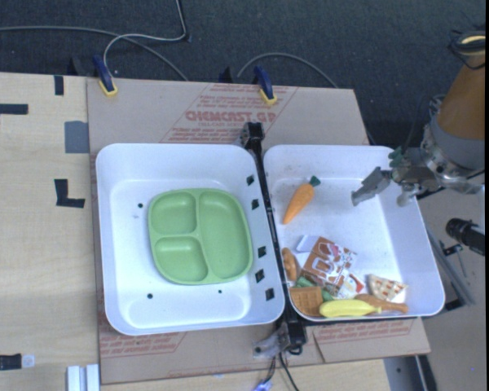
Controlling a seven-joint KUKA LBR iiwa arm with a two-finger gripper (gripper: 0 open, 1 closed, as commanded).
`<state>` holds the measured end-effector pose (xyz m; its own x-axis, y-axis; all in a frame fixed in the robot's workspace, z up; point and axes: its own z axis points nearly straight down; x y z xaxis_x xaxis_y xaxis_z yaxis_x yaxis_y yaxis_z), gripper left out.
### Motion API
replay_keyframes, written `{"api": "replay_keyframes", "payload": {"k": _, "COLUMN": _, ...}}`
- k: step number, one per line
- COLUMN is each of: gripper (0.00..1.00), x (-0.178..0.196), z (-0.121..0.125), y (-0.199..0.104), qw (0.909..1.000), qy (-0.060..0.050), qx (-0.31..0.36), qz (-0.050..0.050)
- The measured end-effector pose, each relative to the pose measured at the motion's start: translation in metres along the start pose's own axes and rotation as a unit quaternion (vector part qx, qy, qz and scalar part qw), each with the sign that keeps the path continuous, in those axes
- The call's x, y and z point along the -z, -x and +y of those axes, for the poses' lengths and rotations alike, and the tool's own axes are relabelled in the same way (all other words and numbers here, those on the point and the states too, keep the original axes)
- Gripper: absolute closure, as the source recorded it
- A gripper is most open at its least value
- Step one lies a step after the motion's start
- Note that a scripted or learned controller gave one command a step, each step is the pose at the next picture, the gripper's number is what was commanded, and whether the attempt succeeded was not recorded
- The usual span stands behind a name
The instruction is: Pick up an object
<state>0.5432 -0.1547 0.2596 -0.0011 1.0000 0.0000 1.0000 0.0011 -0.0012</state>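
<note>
Gripper, fingers spread and empty, hangs at right bin's upper right, positioned above toy carrot for descent.

A robotics lab bench. Left of the gripper, two white bins sit on clamped cardboard. Cables trail over dark carpet beyond, with black tape marks farther left.

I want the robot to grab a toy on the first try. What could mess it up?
1. The toys at the near edge of the right white bin, like the yellow plastic banana, lie crowded together, so the tool may nudge a neighbour instead.
2. The orange toy carrot is slim and smooth-looking; it might roll or slip away.
</note>
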Motion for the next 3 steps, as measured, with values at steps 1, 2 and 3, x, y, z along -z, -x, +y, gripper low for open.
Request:
{"api": "replay_keyframes", "payload": {"k": 1, "gripper": 0.00, "x": -0.097, "z": 0.030, "y": -0.059, "qw": 1.0000, "qy": -0.001, "qx": 0.001, "qz": 0.000}}
{"api": "replay_keyframes", "payload": {"k": 2, "gripper": 0.00, "x": -0.173, "z": 0.078, "y": -0.050, "qw": 1.0000, "qy": 0.003, "qx": 0.000, "qz": -0.001}}
{"api": "replay_keyframes", "payload": {"k": 3, "gripper": 1.00, "x": -0.163, "z": 0.078, "y": -0.050, "qw": 1.0000, "qy": 0.003, "qx": 0.001, "qz": -0.001}}
